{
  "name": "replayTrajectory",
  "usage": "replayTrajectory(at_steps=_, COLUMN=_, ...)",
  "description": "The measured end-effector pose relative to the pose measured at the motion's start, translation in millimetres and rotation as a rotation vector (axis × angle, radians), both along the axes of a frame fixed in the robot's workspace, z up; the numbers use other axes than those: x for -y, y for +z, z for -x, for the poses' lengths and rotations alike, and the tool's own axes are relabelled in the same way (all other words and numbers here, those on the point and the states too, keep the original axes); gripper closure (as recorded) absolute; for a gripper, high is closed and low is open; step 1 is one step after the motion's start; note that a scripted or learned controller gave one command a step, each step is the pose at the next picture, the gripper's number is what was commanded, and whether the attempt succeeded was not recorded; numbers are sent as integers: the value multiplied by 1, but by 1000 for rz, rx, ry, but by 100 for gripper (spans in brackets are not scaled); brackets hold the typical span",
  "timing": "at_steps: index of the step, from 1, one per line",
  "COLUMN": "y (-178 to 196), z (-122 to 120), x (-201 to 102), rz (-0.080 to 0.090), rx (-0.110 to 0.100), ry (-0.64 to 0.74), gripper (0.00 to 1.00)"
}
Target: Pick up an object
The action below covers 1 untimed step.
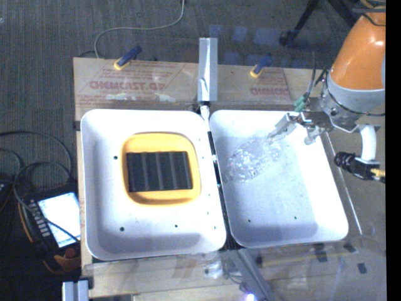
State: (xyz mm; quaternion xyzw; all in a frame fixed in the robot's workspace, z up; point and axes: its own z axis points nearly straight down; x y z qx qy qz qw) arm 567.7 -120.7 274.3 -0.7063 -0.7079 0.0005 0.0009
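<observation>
Pincer (289, 123) is hanging over the right bin's (326, 224) far corner, though its grip cannot be told. A clear crinkled plastic object (252, 157) is lying just beside it, mid-bin. Slippery, shapeless plastic is risking a missed grasp. A yellow-framed black tray (160, 169) is sitting in the left bin (100, 231).

This is a robot lab. A grey arm (360, 49) works over two white bins (94, 187) on a clamped bench (150, 86), with cables (37, 162) on carpet.
</observation>
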Motion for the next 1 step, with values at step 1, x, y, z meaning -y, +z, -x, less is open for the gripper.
replayTrajectory(at_steps=1, y=111, z=36, x=-9, rz=2, rx=4, ry=94, gripper=0)
